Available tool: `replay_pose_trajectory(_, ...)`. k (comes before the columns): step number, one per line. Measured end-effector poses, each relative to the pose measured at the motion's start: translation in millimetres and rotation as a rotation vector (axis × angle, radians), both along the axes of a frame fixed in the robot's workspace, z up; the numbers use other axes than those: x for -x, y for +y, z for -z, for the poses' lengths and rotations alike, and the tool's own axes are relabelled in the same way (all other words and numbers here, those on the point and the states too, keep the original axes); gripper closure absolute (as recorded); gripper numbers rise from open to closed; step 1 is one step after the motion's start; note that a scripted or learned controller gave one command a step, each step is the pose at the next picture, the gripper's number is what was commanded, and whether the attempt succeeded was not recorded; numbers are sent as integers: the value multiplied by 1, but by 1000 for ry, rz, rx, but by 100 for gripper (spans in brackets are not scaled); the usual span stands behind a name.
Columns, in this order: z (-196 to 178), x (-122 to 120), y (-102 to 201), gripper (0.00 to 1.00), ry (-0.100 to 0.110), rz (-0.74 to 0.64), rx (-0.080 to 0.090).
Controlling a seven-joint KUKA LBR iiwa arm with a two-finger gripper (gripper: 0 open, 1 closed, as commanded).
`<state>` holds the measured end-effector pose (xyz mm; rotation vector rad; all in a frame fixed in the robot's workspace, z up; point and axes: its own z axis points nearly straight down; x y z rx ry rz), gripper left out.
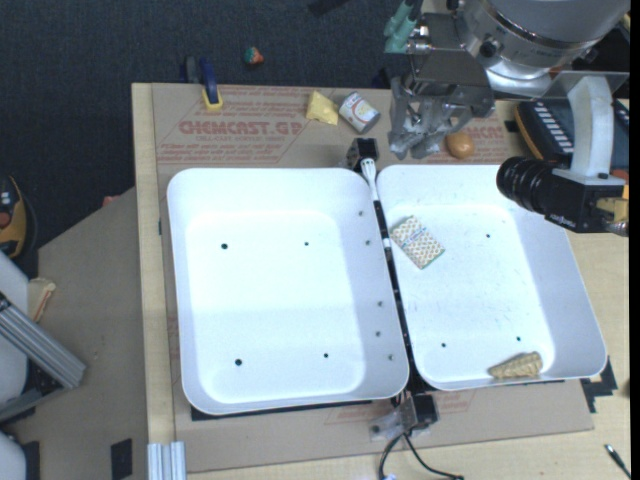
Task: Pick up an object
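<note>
- The pincer hangs above the right bin's far rim; whether it is spread, I cannot tell.
- The patterned packet lies just nearer the camera than the pincer, long axis diagonal.

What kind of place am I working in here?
Likely a robotics lab bench: two white bins set side by side on a board, the arm's hand above them, loose cables at the front edge.

My pincer hangs behind the right bin, whose patterned packet lies just before me and crumbly wedge far before me; the left bin sits leftward.
</note>
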<state>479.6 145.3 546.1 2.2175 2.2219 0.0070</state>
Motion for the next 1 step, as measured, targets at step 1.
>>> replay_pose_trajectory(1, 11, -5, -169, 100, 7, 21, 5)
